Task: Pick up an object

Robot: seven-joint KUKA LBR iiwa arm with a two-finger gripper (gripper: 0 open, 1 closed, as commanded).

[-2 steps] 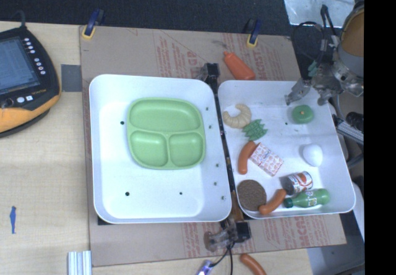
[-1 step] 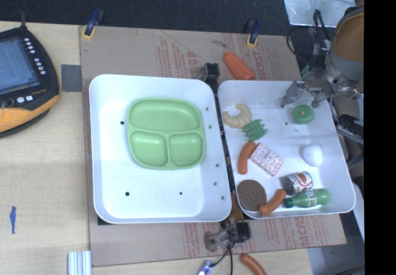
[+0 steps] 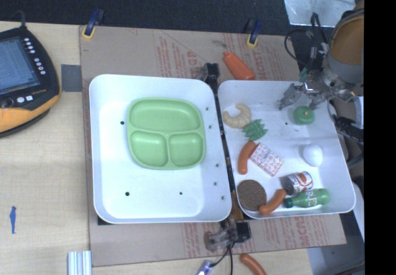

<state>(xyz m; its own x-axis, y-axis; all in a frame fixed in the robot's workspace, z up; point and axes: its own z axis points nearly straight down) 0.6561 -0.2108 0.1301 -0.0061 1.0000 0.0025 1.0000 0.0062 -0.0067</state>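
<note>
Gripper [image 3: 301,96] of grey metal hangs with its two fingers spread open over the far part of the right white bin [image 3: 346,172], just beside a small round green object [image 3: 304,115]. This bin also holds a curved beige croissant [image 3: 237,115], a smooth white egg [image 3: 312,155], an orange sausage [image 3: 246,157] and a green plastic bottle [image 3: 309,199]. Left white bin [image 3: 105,162] carries a glossy green divided plate [image 3: 166,132].

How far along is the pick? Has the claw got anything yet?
Done: the arm has reached the right bin. In hand: the claw sits low at the bin's far end, just above a small green round object, with nothing visibly between its fingers. Left: closing on an object and lifting it.
</note>
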